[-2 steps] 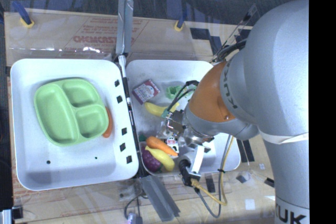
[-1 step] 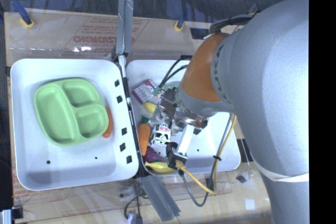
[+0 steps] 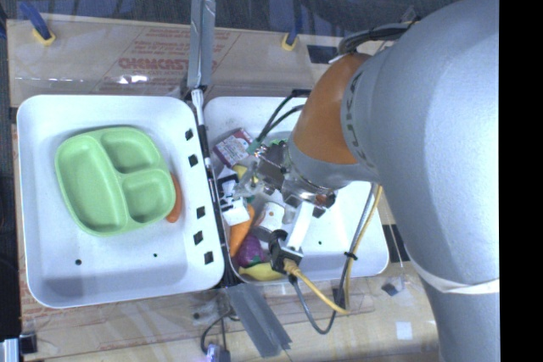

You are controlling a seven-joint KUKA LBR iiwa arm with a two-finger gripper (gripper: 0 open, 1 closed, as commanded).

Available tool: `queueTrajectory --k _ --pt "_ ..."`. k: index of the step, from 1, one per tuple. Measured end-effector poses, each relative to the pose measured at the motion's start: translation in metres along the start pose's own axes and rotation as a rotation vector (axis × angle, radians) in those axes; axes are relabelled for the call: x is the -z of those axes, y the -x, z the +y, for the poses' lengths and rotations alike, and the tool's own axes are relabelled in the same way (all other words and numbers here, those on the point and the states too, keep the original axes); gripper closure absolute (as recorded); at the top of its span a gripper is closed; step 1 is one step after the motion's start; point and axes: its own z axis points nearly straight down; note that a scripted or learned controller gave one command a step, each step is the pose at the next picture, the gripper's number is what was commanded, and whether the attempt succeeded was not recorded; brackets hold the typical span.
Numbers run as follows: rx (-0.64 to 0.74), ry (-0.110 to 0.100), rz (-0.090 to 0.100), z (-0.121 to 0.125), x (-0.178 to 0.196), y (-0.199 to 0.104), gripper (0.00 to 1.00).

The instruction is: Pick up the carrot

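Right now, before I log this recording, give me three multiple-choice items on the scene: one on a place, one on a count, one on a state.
1. The gripper is over: A the left bin; B the right bin; C the bare bench.
2. How many compartments does the green plate have? A two; B three; C four.
3. The green plate lies: A face up; B overturned; C on its edge.

Answers:
1. B, since the gripper hangs above the things in that bin.
2. B, since ridges split the plate into three wells.
3. A, since its wells open upward.
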Motion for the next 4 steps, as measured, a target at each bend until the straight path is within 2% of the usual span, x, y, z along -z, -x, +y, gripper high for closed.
queueTrajectory --k 1,2,3,4 --pt "0.196 -0.001 -0.001 0.011 0.000 0.043 0.00" --pt "0.305 0.001 -0.001 -0.055 0.000 -0.064 0.00" --pt "0.438 -0.002 -0.002 -0.019 -0.001 -0.005 0.00" --pt "0.229 0.003 -0.001 -0.017 0.135 -0.018 0.00"
